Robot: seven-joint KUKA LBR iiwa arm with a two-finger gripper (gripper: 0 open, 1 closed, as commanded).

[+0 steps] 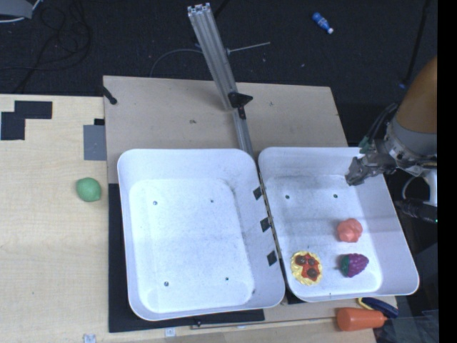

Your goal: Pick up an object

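Note:
In the right bin (314,170) lie three small items: a pink-orange lump (349,229), a purple grape-like cluster (353,264) and a yellow piece with red spots (307,268). My gripper (355,175) hangs over the bin's upper right part, above and slightly right of the pink-orange lump and apart from it. Nothing shows between its fingertips. The arm's grey wrist and orange band (420,102) come in from the right edge.
The left bin (143,170) adjoins the right one. A green ball (88,189) rests on the wooden bench to the left. An orange carrot-like toy (359,319) lies below the right bin. A metal rail (218,56) slants up behind the bins.

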